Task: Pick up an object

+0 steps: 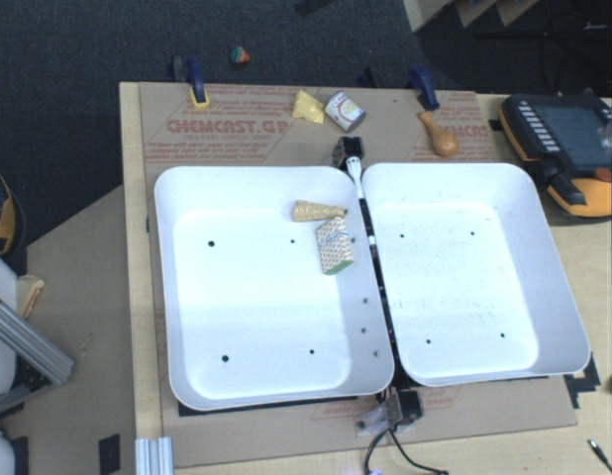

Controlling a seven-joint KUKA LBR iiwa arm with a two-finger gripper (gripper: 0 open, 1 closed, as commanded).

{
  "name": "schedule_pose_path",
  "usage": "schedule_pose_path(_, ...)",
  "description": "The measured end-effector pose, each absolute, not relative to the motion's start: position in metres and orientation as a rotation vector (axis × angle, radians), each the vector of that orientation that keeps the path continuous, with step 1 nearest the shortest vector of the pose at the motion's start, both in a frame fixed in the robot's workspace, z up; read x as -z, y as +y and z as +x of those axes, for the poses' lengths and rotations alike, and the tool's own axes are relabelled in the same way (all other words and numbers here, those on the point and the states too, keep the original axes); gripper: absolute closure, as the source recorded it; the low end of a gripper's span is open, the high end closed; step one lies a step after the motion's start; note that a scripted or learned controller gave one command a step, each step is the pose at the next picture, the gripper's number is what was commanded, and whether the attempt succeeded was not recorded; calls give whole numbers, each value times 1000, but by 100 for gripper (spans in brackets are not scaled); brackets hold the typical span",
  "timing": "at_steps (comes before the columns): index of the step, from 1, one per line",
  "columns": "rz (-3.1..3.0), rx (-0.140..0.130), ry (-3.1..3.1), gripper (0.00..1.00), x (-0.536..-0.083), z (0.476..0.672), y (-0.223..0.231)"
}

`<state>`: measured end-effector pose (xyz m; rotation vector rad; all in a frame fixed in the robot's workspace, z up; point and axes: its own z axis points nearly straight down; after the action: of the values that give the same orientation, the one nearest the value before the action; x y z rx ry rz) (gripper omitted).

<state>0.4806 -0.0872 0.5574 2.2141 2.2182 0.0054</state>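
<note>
Two items sit in the left bin (pixel 187 295), tan cone (pixel 318 211) touching patterned packet (pixel 334 244); pick not begun, pincer state can't tell, next: descend over one.

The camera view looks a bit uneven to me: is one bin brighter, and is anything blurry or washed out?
In the camera view, the left bin glows brightest along its lower floor, nearly washed out; the right bin reads slightly greyer. The patterned packet and beige cone-like piece look soft, with only faint shadows. The dark floor is dim and grainy.
</note>
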Motion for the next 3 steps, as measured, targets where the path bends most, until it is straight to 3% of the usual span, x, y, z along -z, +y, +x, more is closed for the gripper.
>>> schedule_pose_path(1,2226,13,2232,100,-432,525,-65)
schedule_pose_path(2,2236,19,2229,100,-287,481,-71)
schedule_pose_path(3,2206,-21,2220,100,-424,483,-22)
